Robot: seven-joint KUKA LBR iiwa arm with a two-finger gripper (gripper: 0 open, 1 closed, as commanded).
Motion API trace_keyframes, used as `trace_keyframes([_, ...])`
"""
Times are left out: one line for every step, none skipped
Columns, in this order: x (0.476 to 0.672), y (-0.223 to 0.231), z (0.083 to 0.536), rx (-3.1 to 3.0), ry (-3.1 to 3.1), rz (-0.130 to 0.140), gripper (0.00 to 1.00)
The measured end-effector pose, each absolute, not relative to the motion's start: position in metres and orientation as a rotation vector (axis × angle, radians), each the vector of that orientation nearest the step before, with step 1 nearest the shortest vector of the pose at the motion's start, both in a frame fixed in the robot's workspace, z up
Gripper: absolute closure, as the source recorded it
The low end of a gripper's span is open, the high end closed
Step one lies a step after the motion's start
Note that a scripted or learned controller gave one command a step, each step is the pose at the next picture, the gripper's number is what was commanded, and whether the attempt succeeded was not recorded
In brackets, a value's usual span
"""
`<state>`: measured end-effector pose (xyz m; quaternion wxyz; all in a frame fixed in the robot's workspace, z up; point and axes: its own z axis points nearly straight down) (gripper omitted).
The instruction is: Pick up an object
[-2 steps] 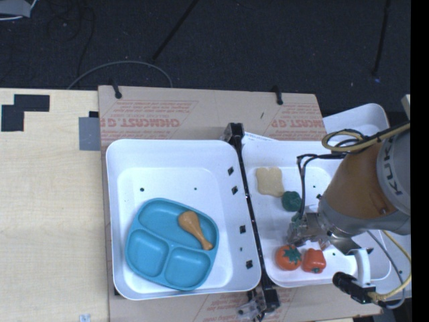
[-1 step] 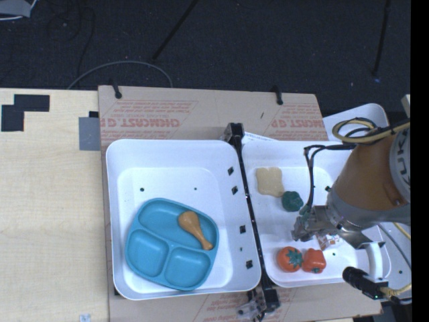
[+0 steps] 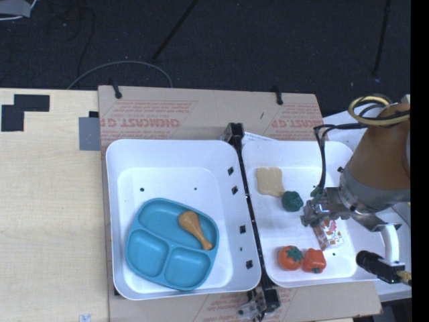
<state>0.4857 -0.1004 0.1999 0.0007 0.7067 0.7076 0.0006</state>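
A: Where is the two-finger metal gripper [image 3: 315, 215] seen?

B: It is seen low over the right shallow white bin [image 3: 301, 154]. Whether it is spread or pressed together cannot be told.

A: What is found near it?

B: A small red-and-white printed packet [image 3: 330, 234] lies just below it, and a dark green round lump [image 3: 291, 200] just beside it. A beige flat slab [image 3: 269, 180] is placed further back; two orange-red tomato-like toys [image 3: 301, 259] sit at the front.

A: And the left bin [image 3: 134, 159]?

B: A blue divided plastic tray [image 3: 171, 244] is held there, with a tan toy drumstick [image 3: 195, 229] on it.

The arm [image 3: 379, 163] reaches in from the table's right edge, orange band above its grey wrist, with the end effector [image 3: 318, 215] lowered toward the right bin's right side
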Motion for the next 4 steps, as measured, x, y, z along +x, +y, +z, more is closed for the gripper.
trace_keyframes([0.486,-0.101,0.216,2.222,2.223,-0.001,1.0])
trace_keyframes([0.502,-0.054,0.225,2.219,2.228,-0.001,1.0])
trace_keyframes([0.515,-0.008,0.233,2.22,2.227,-0.002,1.0])
trace_keyframes([0.518,0.035,0.234,2.221,2.226,-0.003,1.0])
